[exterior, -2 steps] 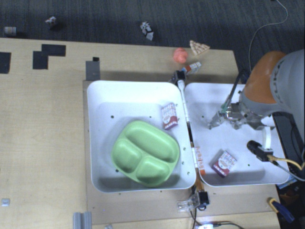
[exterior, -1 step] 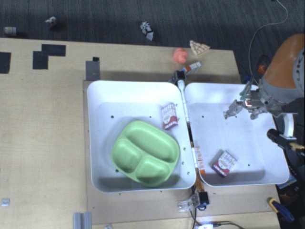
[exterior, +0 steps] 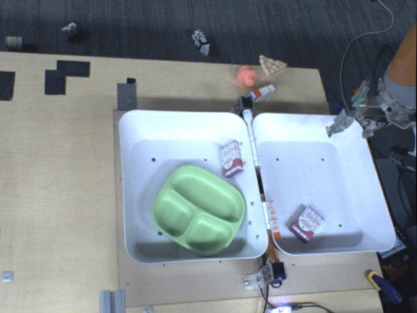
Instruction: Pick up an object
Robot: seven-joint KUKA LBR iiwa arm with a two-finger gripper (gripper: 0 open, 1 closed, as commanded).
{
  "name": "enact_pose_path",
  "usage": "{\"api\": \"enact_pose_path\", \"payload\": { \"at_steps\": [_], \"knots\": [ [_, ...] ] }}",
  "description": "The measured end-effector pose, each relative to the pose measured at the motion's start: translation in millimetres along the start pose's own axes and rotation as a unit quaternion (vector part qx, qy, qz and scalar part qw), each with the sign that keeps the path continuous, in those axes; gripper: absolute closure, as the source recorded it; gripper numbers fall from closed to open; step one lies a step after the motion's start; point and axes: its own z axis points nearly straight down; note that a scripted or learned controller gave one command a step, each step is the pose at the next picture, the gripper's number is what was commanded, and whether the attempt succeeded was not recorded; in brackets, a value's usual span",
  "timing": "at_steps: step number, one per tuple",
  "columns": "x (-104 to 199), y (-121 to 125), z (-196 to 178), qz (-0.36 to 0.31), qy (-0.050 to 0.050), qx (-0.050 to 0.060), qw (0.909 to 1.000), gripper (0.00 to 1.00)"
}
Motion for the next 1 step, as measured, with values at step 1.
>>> {"api": "enact_pose_path", "payload": {
  "at_steps": [1],
  "knots": [
    [11.5, 17.9, 105.1, -0.001, 0.001, 0.001, 1.0000, 0.00]
  ]
}}
